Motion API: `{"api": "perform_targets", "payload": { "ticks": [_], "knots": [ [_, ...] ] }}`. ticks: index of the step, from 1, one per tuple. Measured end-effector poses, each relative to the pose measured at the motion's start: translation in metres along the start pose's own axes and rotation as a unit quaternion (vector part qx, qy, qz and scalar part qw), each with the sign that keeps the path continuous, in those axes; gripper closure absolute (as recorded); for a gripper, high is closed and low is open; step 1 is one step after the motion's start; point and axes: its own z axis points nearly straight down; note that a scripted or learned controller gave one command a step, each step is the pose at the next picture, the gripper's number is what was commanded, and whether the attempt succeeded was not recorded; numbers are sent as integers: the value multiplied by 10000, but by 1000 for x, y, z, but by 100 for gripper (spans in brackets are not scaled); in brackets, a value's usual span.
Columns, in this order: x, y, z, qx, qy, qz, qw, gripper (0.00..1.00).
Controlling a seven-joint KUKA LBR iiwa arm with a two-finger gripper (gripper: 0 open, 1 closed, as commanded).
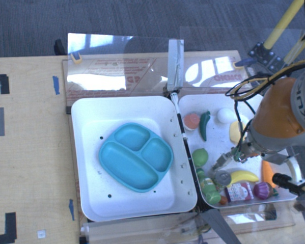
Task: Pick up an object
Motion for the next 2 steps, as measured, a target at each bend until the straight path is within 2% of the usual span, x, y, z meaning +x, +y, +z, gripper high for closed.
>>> {"api": "perform_targets", "payload": {
  "ticks": [1, 2],
  "knots": [
    [25, -27, -1, -17, -13, -181, 9998, 0],
    [29, -25, -1, -16, -25, -307, 9995, 0]
  ]
}}
